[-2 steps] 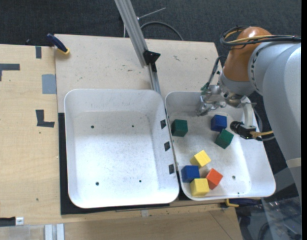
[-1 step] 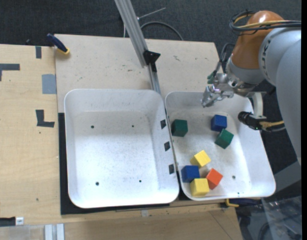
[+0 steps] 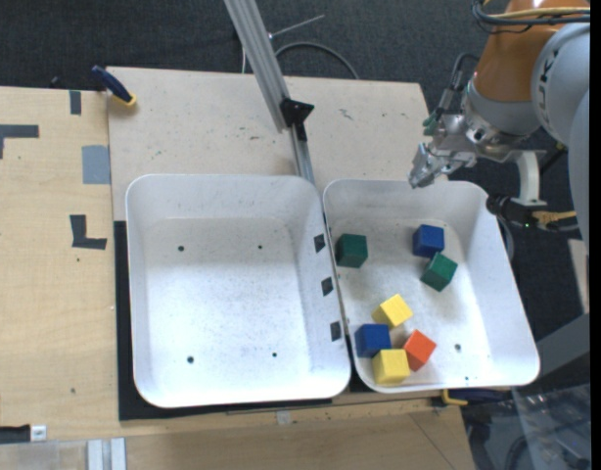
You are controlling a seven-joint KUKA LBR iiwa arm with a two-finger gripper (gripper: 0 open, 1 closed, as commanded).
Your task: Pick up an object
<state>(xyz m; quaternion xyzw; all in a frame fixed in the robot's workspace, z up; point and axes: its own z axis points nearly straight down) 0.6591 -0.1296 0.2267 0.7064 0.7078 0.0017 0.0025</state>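
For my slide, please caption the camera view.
Gripper hovers above the right bin's far rim; seven colored blocks lie inside.

You're seeing even, bright overhead light, soft shadows inside the white bins [image 3: 134,262], slight overall blur, no harsh glare.

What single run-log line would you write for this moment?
phase: approach | gripper: above far rim of right bin, holding nothing seen | nearest: blue cube | left bin: untouched
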